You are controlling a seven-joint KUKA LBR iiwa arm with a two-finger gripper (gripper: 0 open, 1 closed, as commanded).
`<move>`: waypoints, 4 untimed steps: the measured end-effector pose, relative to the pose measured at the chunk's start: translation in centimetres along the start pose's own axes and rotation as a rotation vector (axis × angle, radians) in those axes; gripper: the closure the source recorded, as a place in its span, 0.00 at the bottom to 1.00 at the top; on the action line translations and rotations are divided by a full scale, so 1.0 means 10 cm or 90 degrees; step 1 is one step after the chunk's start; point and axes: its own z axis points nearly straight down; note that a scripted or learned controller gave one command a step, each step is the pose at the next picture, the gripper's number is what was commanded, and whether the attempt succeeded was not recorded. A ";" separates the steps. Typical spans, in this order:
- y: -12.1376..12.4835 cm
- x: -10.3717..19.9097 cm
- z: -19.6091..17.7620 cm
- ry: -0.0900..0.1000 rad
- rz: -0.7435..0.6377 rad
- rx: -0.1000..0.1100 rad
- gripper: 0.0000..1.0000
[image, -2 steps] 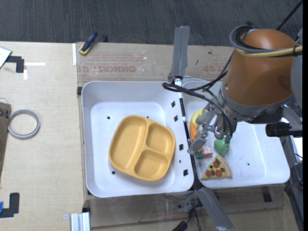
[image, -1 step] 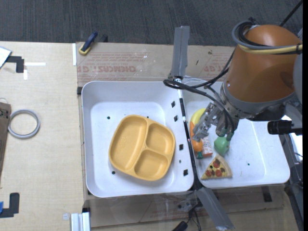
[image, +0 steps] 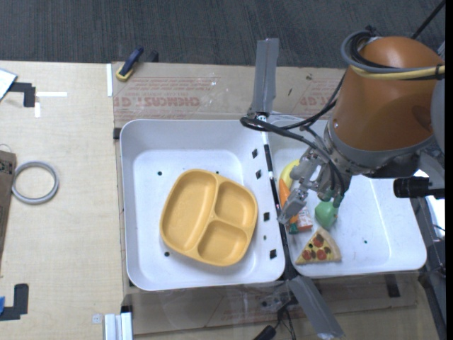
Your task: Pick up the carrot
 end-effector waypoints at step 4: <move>0.92 0.06 1.55 0.002 -0.480 -0.002 1.00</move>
